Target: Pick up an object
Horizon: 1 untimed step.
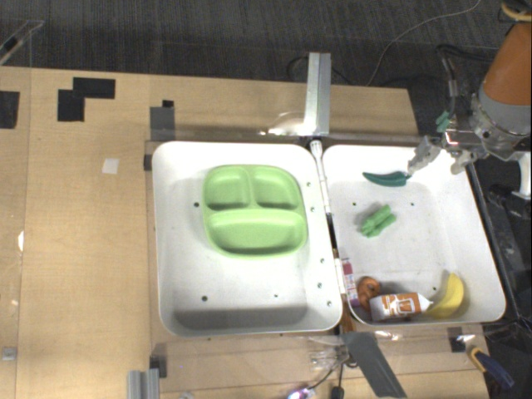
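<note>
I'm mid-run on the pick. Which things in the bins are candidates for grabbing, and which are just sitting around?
Pick candidates, all in the right bin:
- dark teal curved piece, nearest the gripper
- green piece
- banana
- small carton
- brown item beside the carton

Just lying about:
- green divided tray in the left bin

Fixed overhead slant onto both bins

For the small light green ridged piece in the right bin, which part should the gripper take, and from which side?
Probably the middle of the light green ridged piece, from straight above. It lies flat and slanted, apart from other things, so the fingers should close across its narrow width. The gripper is near the bin's far edge.
</note>
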Motion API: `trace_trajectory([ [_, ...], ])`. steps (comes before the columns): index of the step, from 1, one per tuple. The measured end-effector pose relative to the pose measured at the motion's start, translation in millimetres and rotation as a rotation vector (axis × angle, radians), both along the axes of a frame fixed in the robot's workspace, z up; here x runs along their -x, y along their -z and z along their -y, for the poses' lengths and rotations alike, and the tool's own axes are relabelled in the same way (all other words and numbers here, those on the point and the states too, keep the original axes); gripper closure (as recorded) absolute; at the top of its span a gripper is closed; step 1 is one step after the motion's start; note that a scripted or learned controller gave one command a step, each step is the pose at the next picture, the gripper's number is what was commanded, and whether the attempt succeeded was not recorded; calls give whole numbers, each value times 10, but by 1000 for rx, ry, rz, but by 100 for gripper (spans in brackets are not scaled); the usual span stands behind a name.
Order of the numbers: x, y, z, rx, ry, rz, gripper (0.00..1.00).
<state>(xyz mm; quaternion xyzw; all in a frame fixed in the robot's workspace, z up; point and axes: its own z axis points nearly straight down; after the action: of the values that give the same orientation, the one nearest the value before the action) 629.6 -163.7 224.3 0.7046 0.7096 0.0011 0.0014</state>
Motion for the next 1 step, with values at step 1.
trace_trajectory([
  [1,243,1298,-559,0,-18,2,0],
])
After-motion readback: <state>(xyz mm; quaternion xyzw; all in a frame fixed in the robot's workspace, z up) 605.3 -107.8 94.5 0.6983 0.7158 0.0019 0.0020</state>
